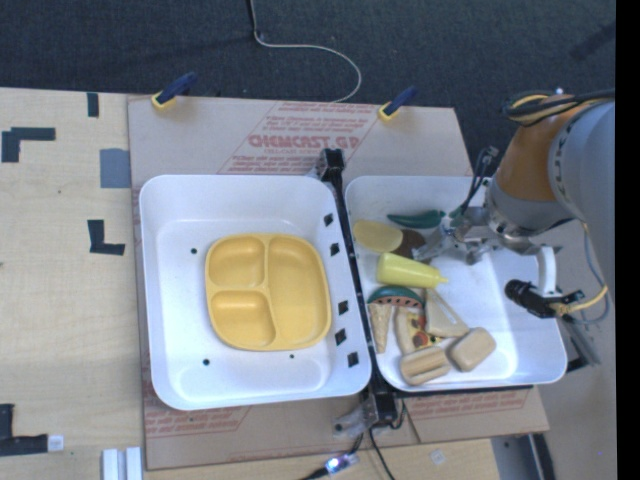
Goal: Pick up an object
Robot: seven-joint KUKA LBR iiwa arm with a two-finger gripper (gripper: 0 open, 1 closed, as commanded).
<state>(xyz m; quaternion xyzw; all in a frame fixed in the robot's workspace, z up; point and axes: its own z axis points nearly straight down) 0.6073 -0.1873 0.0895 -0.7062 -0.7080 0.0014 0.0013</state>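
Pincer (455, 236) low in right bin (520, 363), beside green piece (418, 219) | grip state: cannot tell | toys lie in bin, none lifted | pick pending

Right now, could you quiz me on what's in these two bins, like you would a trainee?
1. True or false: the yellow divided plate lies in the left bin.
2. Which bin is the gripper over? A) left B) right
3. What colour is the pointed cone-shaped toy in the right bin?

Key: 1 true; 2 B; 3 yellow-green.
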